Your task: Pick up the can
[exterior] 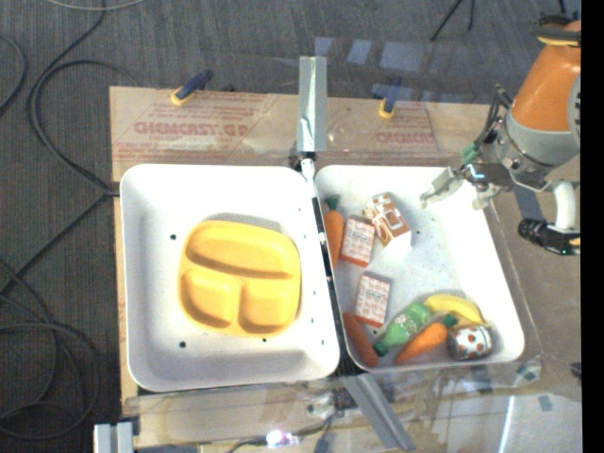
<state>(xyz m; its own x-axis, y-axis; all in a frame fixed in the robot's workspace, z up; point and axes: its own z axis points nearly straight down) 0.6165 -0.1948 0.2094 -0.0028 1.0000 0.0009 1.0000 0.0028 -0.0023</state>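
The can (469, 341) lies on its side in the right bin's (505, 281) near corner, touching a carrot (422, 341) and banana (455, 307). Probably light, stiff and slick, so it'll roll; grab across its round body. The pincer (460, 183) hangs released over the far edge, holding nothing.

Arm (552, 83) enters from right edge of view, upper part. Orange band above grey wrist, wrist tilted down-left. Gripper (451, 185) points left and slightly down; two thin fingers (440, 187) spread apart w/ gap between, nothing between them.
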